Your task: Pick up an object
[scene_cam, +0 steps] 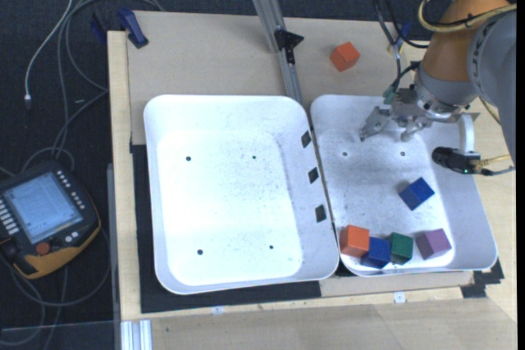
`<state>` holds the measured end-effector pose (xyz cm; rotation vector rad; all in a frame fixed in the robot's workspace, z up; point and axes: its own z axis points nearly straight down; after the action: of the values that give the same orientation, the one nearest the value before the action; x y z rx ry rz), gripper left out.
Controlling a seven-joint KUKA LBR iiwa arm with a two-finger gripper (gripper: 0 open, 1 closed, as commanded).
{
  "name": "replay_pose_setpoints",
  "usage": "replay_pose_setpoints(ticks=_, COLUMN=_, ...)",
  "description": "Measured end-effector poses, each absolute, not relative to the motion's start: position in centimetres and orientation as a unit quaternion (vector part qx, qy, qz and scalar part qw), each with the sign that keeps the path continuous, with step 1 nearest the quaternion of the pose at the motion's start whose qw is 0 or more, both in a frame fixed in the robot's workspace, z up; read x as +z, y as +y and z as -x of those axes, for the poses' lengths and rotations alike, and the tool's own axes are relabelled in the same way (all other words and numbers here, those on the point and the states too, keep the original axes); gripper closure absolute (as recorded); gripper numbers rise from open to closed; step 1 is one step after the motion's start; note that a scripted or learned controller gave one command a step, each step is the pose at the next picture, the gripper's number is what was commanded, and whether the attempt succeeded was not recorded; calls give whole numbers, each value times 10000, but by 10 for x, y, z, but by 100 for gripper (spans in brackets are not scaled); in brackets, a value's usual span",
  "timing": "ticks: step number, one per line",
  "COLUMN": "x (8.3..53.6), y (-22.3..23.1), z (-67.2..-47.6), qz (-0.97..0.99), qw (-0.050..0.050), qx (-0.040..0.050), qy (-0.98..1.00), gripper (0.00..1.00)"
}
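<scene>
The gripper (392, 123) hangs over the far end of the right bin (472, 217), fingers spread wide and holding nothing. A blue block (417, 193) lies in that bin, well apart from the gripper, toward the bin's near side. Along the bin's near wall sit an orange block (355, 239), a second blue block (378, 251), a green block (400, 246) and a purple block (433, 242).

Pale wooden worktop (213, 53) fills the middle here. Two white bins sit on it side by side, touching: left bin (164, 115), right bin (480, 238). An orange cube (345, 56) rests on bare worktop beyond the right bin. A blue clamp (131, 27) grips the far left corner.
</scene>
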<state>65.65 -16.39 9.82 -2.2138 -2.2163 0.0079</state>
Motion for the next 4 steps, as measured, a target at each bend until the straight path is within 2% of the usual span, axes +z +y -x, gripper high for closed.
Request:
replay_pose_setpoints(ticks=1, x=100, y=-168, z=-625, qz=7075, qw=21, qx=14, qy=-7067, gripper=0)
replay_pose_setpoints(ticks=2, x=99, y=-199, z=-557, qz=7088, qw=29, qx=12, qy=-7054, gripper=0)
replay_pose_setpoints(ticks=3, x=99, y=-150, z=-523, qz=7062, qw=31, qx=1, qy=-7080, gripper=0)
replay_pose_setpoints(ticks=4, x=110, y=-153, z=-524, qz=7072, qw=0, qx=-11, qy=-7070, gripper=100)
